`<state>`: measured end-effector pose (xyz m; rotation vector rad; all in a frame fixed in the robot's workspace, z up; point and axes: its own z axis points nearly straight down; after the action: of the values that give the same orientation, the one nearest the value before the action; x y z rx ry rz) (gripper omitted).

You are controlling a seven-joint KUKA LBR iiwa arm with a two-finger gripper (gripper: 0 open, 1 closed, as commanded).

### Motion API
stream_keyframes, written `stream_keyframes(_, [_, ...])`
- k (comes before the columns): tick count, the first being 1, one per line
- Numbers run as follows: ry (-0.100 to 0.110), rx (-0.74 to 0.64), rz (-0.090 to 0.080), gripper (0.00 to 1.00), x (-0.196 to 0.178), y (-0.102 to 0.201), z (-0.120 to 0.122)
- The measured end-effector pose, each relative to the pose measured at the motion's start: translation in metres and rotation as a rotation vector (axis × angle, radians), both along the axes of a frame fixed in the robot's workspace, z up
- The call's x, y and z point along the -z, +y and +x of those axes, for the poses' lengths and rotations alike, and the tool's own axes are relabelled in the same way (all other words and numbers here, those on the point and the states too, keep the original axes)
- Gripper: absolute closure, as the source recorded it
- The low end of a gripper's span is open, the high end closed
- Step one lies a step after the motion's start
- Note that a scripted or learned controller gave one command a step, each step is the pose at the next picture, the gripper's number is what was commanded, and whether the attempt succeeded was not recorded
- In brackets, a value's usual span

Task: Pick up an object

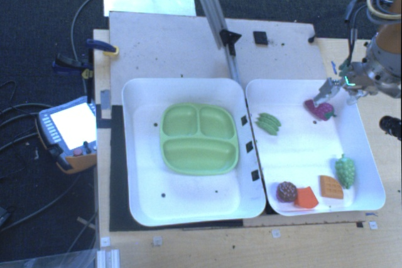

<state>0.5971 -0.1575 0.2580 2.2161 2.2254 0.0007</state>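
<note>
The right bin (295,154) holds several small toy foods. A purple berry-like piece (320,110) lies near its far right corner. My gripper (339,96) hangs over that corner, open, with one finger (325,93) just above the purple piece and nothing between the fingers. A green pea pod (268,123) lies near the bin's left wall. Along the near side are a green grape bunch (345,171), an orange wedge (331,187), a red-orange block (306,198) and a dark red round piece (287,191).
The left bin (144,185) holds a green divided plate (200,139). A metal pole (210,0) slants across the board behind the bins. A handheld pendant (68,132) and cables lie on the floor at the left.
</note>
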Motion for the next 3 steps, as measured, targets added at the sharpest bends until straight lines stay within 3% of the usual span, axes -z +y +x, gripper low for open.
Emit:
stream_keyframes(1, [-0.001,0.000,0.000,0.00,0.000,0.000,0.000])
stream_keyframes(3, [0.001,0.001,0.000,0.00,0.086,0.008,0.006])
